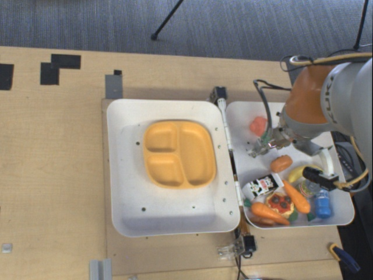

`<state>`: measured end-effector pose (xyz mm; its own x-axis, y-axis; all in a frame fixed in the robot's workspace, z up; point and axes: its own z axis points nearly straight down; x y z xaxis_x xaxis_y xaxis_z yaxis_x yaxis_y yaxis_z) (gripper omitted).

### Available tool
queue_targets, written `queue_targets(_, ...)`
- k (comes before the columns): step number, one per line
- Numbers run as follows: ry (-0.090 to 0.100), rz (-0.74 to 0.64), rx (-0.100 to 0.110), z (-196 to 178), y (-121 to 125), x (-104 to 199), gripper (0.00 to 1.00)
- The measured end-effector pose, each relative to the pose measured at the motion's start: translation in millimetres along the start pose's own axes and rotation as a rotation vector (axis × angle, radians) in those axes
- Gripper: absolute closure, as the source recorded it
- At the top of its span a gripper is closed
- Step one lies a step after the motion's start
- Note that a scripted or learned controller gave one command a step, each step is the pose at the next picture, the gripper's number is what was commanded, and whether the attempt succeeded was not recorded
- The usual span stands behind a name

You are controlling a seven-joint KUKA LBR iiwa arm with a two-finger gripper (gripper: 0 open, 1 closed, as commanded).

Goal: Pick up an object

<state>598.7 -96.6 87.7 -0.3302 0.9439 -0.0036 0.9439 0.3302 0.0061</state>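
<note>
Crowding the near end of the right bin (345,216): two carrots (269,213), a small pizza toy (280,203), a blue bottle (322,206), a black-and-white carton (262,185) and a banana (299,172). Farther back, an orange oval piece (281,163) is lying just below the gripper (262,147), apparently not touching it; jaw spread cannot be told. Beyond, a red piece (259,125) is sitting near the far wall. Left bin (125,214) is carrying a yellow divided tray (178,154) on the worktop (52,174).
</note>
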Motion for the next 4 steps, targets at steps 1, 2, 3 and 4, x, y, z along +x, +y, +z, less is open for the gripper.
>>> queue_targets(1,-0.002,0.051,-0.002,0,-44,-15,0.00)
queue_targets(2,0.000,-0.094,0.000,1,18,-67,0.00)
queue_targets(3,-0.001,-0.202,0.001,-19,31,-127,0.00)
queue_targets(4,0.001,-0.145,-0.001,1,18,-45,0.00)
